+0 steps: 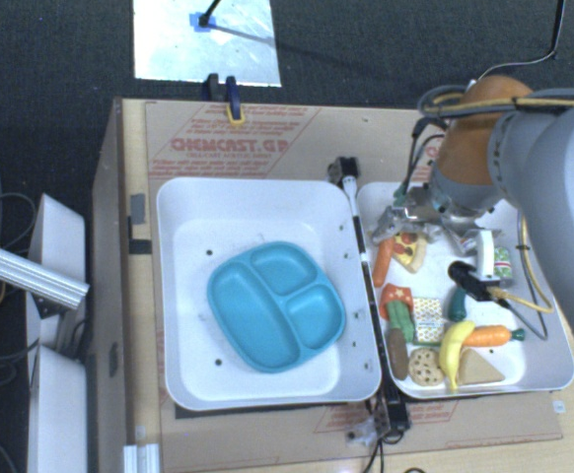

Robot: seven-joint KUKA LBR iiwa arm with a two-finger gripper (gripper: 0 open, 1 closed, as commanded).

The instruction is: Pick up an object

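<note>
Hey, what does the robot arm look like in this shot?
The arm is a thick, smooth grey tube with a rounded orange band above the wrist. Thin cables loop around the orange part. Below it sits the metal gripper, grey and silver.

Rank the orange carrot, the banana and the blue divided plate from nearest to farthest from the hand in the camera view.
Hand is at the right bin's upper left.
1. Orange carrot, just below-left of it, same bin.
2. Banana, lower in the right bin.
3. Blue divided plate, in the left bin.
</note>
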